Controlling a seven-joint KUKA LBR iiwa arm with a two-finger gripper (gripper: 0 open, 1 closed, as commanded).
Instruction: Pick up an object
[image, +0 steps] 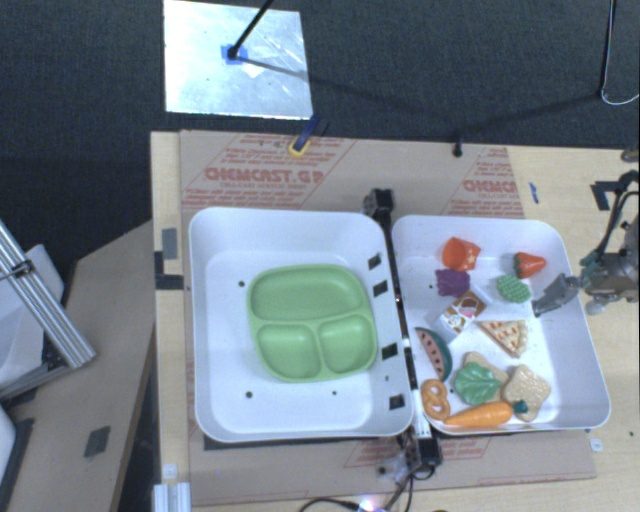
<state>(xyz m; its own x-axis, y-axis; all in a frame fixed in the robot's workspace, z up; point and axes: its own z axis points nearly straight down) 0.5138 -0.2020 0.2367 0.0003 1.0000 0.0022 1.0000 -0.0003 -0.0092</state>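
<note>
Two white bins sit side by side on the surface. The right bin (575, 330) holds a scatter of toy food; the left bin (215, 300) holds a green divided plate (310, 320). The tool (553, 295) hovers at the right bin's right edge, carrying nothing — I cannot tell its grip state. It looks like the approach step; next it must descend onto one piece, perhaps the nearby green piece (513, 289).

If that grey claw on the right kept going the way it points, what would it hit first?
Probably the green ridged toy: the gripper points left toward it over the right bin. Its height is unclear, so it might pass above.
</note>
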